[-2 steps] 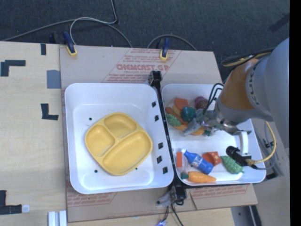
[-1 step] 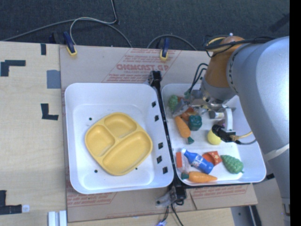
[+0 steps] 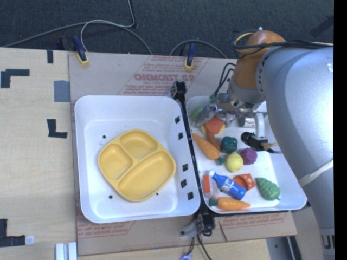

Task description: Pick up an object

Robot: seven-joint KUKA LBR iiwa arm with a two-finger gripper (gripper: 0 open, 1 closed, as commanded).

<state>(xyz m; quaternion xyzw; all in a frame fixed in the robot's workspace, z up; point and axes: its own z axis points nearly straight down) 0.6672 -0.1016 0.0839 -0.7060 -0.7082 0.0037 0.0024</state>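
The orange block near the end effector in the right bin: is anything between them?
Nothing visible does. The end effector sits low at the far end of the right bin, just above and right of the orange block. A carrot lies on the block's near side, not between them.

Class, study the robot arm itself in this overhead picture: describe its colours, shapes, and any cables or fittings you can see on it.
The arm is a thick, rounded body in smooth light grey, with a glossy orange band above the wrist. Thin black cables loop over the orange section and run down beside it. Below it sits the gripper, a cluster of grey and dark metal parts, with a white piece and a black fitting to one side.
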